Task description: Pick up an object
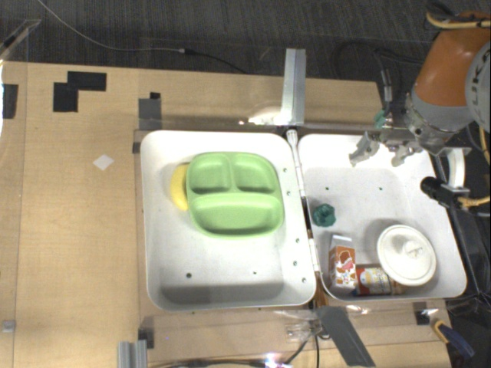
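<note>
Camera view from above the table (69, 228): a grey KUKA arm (453, 75) with an orange band reaches in from the right, its hand (386, 151) poised over the far part of the right bin (360, 198), fingers spread apart and pinching nothing. The pick appears to be at its approach stage, with no object yet chosen by contact.

Candidates lie toward the near side of that bin: a small dark green object (324, 215) by the dividing wall, a red and white carton (342, 263), a can on its side (374, 280) just beside it, and a round white lidded cup (406, 252). Across the divide, the left bin (222, 278) holds a green sectioned plate (232, 192) with a yellow object (178, 187) tucked partly under its edge.

Judging from the layout, the next move calls for the hand to travel toward the near side, centre over one item and descend with fingers straddling it; the carton and can crowd each other, so the green piece looks the freer target.

Pale wood forms the table, marked with black squares (77, 89); dark carpet (192, 10) and a trailing cable (115, 44) lie beyond.
</note>
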Controlling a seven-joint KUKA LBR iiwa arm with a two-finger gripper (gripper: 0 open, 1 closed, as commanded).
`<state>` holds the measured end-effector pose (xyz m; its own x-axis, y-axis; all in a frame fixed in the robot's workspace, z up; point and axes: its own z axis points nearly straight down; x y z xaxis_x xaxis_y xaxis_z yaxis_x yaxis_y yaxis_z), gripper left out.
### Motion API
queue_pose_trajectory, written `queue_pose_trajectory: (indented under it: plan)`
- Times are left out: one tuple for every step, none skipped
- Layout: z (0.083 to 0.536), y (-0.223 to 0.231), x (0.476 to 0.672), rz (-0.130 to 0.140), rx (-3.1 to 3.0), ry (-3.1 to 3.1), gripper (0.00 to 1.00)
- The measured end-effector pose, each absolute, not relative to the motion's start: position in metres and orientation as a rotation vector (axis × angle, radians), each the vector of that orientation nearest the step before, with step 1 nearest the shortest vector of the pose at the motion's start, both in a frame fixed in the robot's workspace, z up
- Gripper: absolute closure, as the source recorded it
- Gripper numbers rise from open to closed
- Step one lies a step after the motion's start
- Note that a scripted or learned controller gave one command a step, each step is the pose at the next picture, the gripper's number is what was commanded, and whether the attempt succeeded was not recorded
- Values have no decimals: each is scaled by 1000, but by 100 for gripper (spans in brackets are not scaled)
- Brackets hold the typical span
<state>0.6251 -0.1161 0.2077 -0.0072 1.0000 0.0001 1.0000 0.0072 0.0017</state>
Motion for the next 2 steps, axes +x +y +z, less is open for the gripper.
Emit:
queue_pose_trajectory:
  plan:
    - [218,-115,627,6,2206,2233,100]
    - [228,-114,629,10,2199,2237,100]
